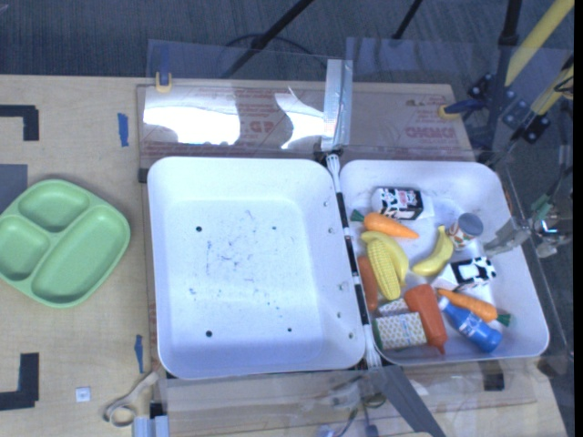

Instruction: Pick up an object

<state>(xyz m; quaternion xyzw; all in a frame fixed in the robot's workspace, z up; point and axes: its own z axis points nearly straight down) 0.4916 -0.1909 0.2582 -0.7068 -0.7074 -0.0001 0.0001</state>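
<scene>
Nothing picked yet, by the look of it: toys all lying in the right bin (519, 330), carrot (390, 225) at its ten o'clock, banana (435, 256) near centre, bottle (475, 329) at five; gripper (533, 230) at three o'clock, its spread unreadable, carrying nothing visible.

We see the gripper (510, 238) at the right bin (519, 194) edge; banana (435, 255), corn (387, 264), carrot (390, 226) lie left of it, left bin (241, 258) farther left.

Glossy white plastic bins (241, 189), matt green plastic tray (59, 242), wooden bench (73, 116)
</scene>
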